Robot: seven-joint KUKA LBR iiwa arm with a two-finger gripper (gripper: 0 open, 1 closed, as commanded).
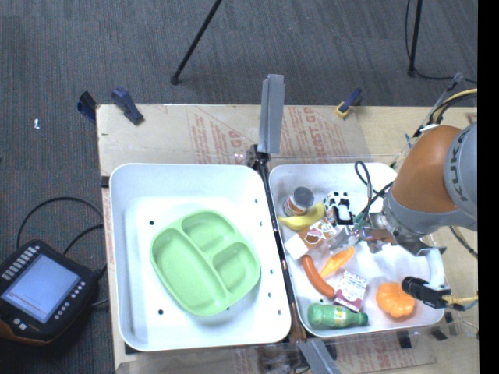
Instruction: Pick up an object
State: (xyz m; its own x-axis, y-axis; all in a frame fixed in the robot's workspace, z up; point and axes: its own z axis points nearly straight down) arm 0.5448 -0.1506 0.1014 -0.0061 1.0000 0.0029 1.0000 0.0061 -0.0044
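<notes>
While the arm [437,179] bends low over the right bin [373,174], its claw's state is unclear.

Even, soft light; slight blur

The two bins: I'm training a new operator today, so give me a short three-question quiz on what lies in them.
1. True or false: the green tray lies in the right bin.
2. Which item lies nearest the right bin's front edge? A) banana B) green bottle C) hot dog
3. Fill in: the arm reaches over the ____ bin.

Key: 1 false, it lies in the left bin; 2 B; 3 right.
</notes>
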